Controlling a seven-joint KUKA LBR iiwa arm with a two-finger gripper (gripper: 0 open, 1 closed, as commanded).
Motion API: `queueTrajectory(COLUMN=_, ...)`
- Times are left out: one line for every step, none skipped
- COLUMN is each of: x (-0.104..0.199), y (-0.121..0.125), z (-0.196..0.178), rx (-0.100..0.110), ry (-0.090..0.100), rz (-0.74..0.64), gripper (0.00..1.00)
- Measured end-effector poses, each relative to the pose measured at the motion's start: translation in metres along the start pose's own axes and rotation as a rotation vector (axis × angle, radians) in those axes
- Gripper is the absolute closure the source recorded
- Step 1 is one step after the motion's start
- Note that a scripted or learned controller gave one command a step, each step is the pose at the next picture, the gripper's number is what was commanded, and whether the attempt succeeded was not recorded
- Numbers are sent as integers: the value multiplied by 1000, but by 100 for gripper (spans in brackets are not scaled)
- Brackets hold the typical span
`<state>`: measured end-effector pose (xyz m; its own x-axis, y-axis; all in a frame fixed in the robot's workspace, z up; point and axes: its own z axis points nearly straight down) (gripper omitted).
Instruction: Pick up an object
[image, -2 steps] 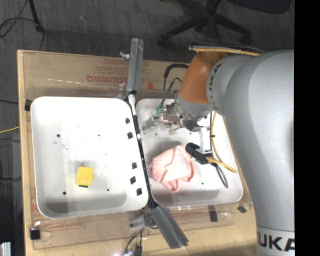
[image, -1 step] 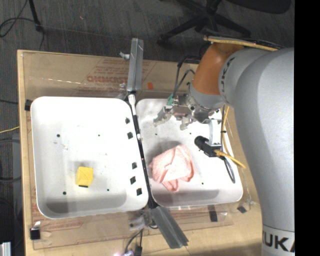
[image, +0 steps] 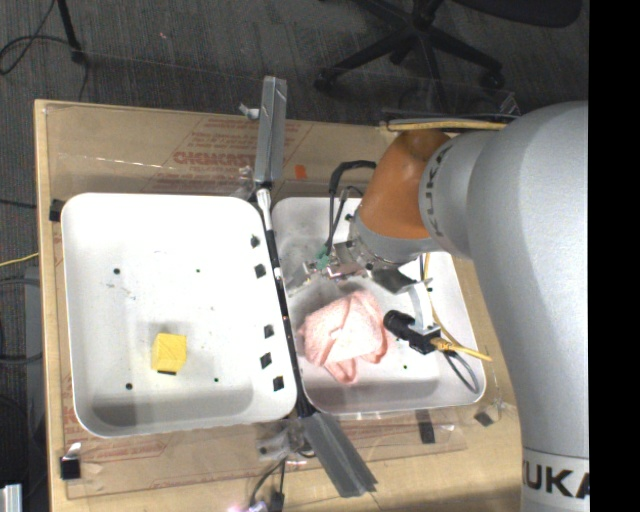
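Observation:
A crumpled pink and white cloth (image: 343, 335) lies in the right bin (image: 375, 395), toward its front. A small yellow block (image: 169, 353) rests in the left bin (image: 150, 230), near the front left. My gripper (image: 330, 262) hangs low in the right bin, just behind the cloth and close to the divider between the bins. The wrist and its cables cover it from above. The arm's grey body and orange band (image: 400, 190) fill the space over the back of the right bin.
A metal bar (image: 270, 130) runs along the divider between the bins and sticks out at the back and front. A black fitting with a yellow cable (image: 420, 335) sits beside the cloth on the right. Office chair legs (image: 420, 50) stand beyond the bench.

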<state>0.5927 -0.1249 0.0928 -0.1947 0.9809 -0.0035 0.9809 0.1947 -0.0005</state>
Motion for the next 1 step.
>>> queueTrajectory(x=0, y=1, z=-10, rx=-1, ry=0, rz=-4, gripper=100)
